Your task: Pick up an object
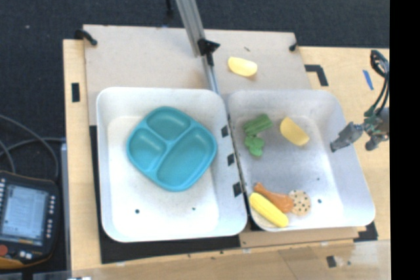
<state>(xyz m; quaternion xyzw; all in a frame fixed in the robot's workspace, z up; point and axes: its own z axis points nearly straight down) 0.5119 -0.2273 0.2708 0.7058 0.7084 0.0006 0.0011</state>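
At the right rim of the right bin (341, 197) we see the gripper (344, 139), partly cut off by the picture edge, and we cannot tell how its fingers stand, because they are small and blurred. To its left, apart from it inside that bin, lie a yellow piece (294, 131) and a green piece (255, 133), and near the front a corn (268, 209), a carrot (275, 198) and a cookie (300, 202) are touching. The left bin (115, 210) holds a blue plate (172, 148), and a yellow lump (242, 66) lies on the board (144, 56) behind the bins.

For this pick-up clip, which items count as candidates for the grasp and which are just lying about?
Candidates, in the right bin:
green toy
yellow piece
corn cob
carrot
round cookie
claw at the bin's right rim

Lying about:
blue divided plate in the left bin
yellow piece on the board
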